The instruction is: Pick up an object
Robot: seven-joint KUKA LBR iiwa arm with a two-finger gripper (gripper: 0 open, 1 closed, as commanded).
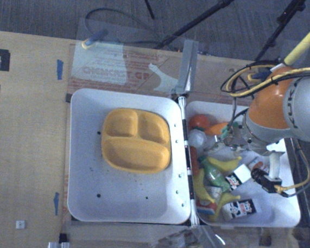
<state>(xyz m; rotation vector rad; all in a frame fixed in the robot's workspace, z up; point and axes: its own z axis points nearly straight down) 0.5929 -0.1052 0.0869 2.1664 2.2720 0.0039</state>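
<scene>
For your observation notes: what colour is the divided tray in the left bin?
Yellow-orange; the divided tray shows plainly in the camera view.

Brightness: dim and even, with a cool bluish cast over the whole bench.
Brightest areas: the floor of the left bin (131, 200) and the grey arm (309, 108), both pale but not blown out.
Shadows: soft and shallow; a faint one hugs the lower edge of the yellow tray (136, 140).
Glare: a milky sheen on the clear sheet (125, 69) behind the bins.
Sharpness: soft and grainy throughout; the small items in the right bin (288, 212) blur together.
</scene>
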